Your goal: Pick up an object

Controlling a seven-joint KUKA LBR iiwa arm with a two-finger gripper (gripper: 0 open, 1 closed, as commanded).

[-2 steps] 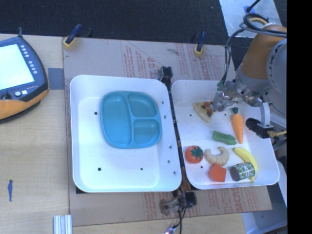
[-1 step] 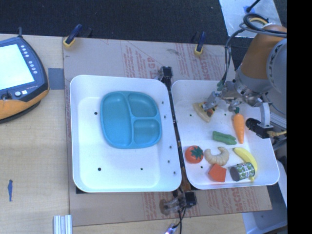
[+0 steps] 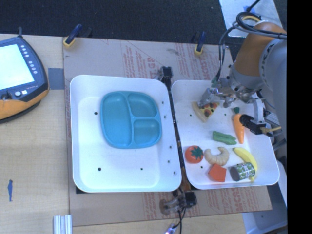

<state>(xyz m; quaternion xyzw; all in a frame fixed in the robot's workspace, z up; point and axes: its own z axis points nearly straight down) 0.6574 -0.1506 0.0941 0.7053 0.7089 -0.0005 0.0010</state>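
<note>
Spanning a wooden bench, brown cardboard underlies 2 white bins.

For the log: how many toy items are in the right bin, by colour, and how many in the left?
Right bin:
Orange: 2, carrot and block
Green: 1, pod
Red: 1, tomato
Yellow: 1, banana
Tan: 1, shrimp
Mixed colours: 2, pizza slice and can
Left bin:
Blue: 1, divided plate
Total: 9
</note>
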